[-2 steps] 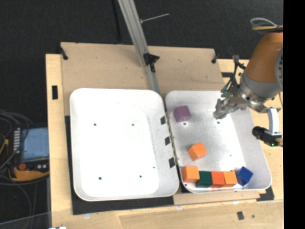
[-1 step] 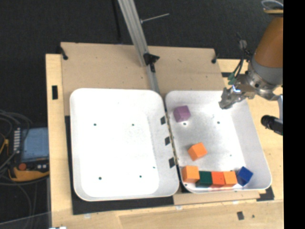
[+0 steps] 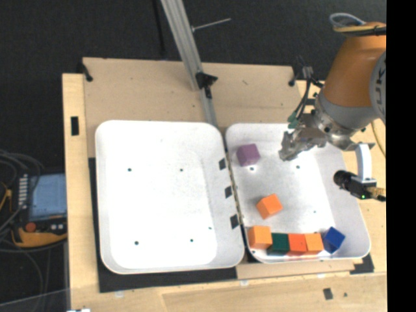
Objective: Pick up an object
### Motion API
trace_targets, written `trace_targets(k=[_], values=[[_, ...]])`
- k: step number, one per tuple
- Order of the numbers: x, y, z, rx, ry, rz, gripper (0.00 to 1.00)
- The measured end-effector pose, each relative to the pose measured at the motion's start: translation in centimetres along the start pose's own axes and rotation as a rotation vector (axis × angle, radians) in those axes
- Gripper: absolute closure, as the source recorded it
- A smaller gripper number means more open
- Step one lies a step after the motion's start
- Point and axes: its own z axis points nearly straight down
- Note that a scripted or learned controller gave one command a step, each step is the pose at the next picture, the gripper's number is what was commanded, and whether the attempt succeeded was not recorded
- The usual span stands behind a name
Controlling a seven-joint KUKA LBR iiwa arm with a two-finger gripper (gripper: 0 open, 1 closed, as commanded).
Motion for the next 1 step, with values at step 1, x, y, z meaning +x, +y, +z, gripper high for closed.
trace_targets(k=[1], values=[[5.09,-0.51,-0.3,-0.001,0.001,-0.002,1.0]])
